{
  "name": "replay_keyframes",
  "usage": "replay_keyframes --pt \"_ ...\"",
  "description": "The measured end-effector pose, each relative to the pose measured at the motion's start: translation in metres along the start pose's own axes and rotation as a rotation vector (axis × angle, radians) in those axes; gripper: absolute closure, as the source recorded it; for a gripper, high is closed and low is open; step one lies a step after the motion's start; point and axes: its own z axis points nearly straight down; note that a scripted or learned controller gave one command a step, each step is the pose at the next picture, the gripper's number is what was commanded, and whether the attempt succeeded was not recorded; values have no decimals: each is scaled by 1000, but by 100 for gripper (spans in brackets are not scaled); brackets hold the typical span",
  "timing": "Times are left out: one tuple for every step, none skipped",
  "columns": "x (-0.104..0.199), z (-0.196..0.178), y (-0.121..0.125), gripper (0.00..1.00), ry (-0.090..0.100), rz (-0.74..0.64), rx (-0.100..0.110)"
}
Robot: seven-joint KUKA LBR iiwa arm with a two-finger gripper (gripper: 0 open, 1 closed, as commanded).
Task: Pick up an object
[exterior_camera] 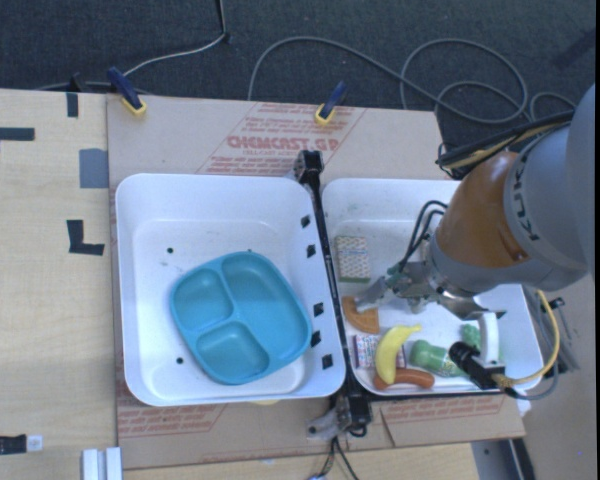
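My gripper (380, 293) hangs low in the right bin (380, 200), near its left side. Just below it lie an orange wedge-shaped piece (360, 318) and a yellow banana (392, 350). A small printed packet (352, 255) lies above the gripper, toward the bin's back. At the front of the bin sit a red sausage-like item (413, 377), a green object (430, 354) and a flat packet (364, 351). The arm's grey and orange wrist (485, 230) covers the bin's right half.
The left bin (145, 218) holds a blue divided plate (240, 315). A black clip (308, 166) sits on the divider between the bins. Cables (380, 58) trail over the dark floor behind the bench. Yellow clamps (330, 103) pin the cardboard.
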Motion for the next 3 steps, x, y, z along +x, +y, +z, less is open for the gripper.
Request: replay_keyframes --pt "-8 16 61 0 -4 -1 10" --pt "-2 18 109 0 -3 -1 14" --pt "-2 8 108 100 -2 -1 21"
